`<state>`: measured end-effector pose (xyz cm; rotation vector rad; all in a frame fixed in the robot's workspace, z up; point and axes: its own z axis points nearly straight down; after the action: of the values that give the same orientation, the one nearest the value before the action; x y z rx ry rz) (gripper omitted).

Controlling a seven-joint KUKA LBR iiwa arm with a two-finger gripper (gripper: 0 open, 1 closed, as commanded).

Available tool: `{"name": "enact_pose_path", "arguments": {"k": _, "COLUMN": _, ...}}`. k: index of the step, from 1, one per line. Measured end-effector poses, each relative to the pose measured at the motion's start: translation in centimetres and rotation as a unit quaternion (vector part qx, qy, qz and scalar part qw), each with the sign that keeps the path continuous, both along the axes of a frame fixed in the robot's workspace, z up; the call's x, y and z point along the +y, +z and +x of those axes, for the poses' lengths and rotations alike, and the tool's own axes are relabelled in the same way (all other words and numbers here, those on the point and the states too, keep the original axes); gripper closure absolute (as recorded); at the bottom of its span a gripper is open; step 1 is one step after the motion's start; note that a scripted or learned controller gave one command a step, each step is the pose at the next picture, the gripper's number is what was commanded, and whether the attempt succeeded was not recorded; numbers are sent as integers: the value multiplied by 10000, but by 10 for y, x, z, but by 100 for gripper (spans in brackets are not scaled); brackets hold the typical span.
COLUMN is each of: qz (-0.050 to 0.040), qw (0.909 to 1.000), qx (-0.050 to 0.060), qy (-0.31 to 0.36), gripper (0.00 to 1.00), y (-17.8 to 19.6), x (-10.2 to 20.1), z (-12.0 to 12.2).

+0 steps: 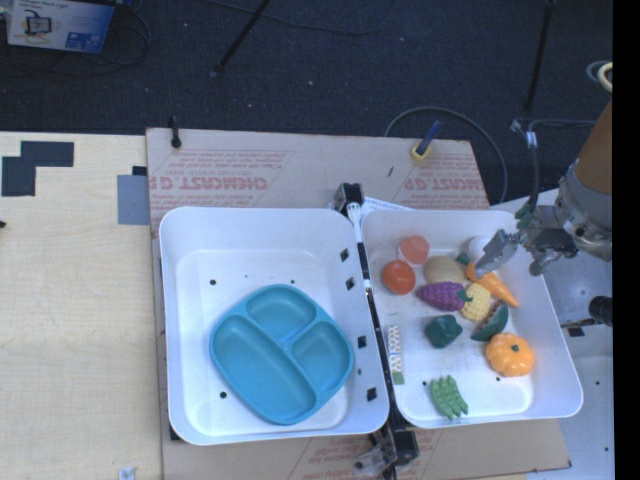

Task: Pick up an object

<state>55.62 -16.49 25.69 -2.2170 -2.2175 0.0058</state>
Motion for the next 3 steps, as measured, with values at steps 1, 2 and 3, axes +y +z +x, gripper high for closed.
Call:
{"name": "enact_pose_path", "arguments": {"k": 1, "qz": 0, "qw": 10000, "qx": -20, "qy": 4, "gripper": 0, "y": -151, "x": 8, "z": 28}}
{"name": "enact_pose_path", "arguments": {"k": 2, "qz": -63, "qw": 9999, "qx": -142, "qy": -11, "gripper": 0, "y": -163, "x": 38, "z": -1}}
{"name": "enact_pose_path", "arguments": {"k": 3, "qz": -7, "qw": 10000, "qx": -46, "qy": -18, "gripper": 0, "y": -169, "x": 56, "z": -34}}
